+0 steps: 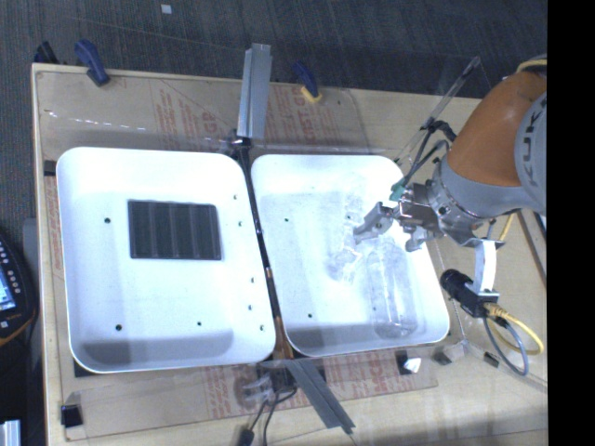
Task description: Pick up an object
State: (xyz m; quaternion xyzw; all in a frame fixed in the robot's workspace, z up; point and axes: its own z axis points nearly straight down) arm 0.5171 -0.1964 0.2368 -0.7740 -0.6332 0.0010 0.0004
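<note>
arm (507, 147): cut off at right edge
clear objects (376, 258) in right bin (279, 249): washed out, shapes unclear
fingers: too small to tell

Pincer (383, 223) over right bin (279, 249) — clear bottle (390, 291) below, left bin (84, 249) beside

I am seeing the arm (497, 147) reaching in from the right, its orange band sitting over the right bin's (279, 277) far right corner, and the gripper (379, 223) hanging low over that bin's right half.
</note>
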